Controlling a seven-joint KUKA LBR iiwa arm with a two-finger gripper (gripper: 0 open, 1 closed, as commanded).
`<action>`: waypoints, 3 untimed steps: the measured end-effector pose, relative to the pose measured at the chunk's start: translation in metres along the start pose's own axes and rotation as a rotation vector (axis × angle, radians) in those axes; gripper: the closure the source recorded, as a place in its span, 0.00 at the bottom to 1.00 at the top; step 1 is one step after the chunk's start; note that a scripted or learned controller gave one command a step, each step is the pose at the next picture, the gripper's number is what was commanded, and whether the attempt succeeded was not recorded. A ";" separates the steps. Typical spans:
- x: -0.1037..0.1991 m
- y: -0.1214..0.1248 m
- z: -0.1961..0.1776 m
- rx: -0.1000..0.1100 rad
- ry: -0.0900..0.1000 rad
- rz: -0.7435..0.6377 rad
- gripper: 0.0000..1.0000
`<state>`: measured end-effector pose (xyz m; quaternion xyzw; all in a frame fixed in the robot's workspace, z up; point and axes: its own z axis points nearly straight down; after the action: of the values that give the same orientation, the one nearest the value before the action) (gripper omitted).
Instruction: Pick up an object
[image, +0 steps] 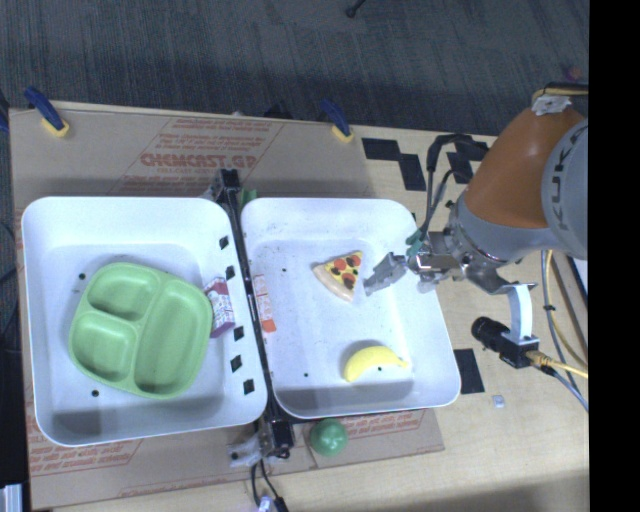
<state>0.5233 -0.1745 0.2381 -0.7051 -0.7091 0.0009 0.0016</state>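
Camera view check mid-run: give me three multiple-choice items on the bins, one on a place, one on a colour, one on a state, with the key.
1. Where does the pizza slice toy lie?
A. In the right bin
B. On the green divided plate
C. On the bench outside the bins

2. What colour is the ball on the cardboard below the bins?
A. Red
B. Green
C. Blue

3. How does the banana toy stand?
A. Lifted clear of the bin
B. Stacked on the pizza slice
C. Lying on the bin floor, apart from the gripper

Key: 1 A, it lies on the right bin's floor beside the gripper; 2 B, it matches the plate's green; 3 C, it rests near the bin's lower wall, untouched.
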 end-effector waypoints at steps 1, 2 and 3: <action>0.014 -0.047 0.059 0.001 0.000 -0.001 0.00; 0.014 0.022 0.147 0.000 -0.001 -0.002 0.00; 0.075 0.077 0.146 -0.001 -0.001 -0.004 0.00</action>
<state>0.5995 -0.0994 0.0919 -0.7037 -0.7105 0.0009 0.0012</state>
